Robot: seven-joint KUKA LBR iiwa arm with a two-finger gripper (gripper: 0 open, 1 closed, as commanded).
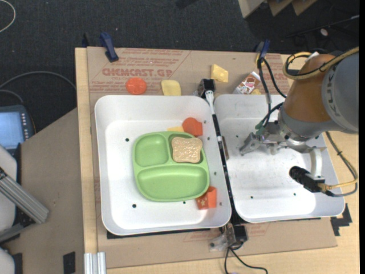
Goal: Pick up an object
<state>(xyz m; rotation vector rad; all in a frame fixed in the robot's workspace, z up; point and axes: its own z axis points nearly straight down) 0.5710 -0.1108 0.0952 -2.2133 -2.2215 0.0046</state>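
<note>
Toast sits in the green tray's upper right compartment in the left bin, well left of my fingers, which hover low over the right bin. Between us runs the bins' shared rim. My fingers seem narrowly parted and hold nothing, though they are too small to be sure.
</note>
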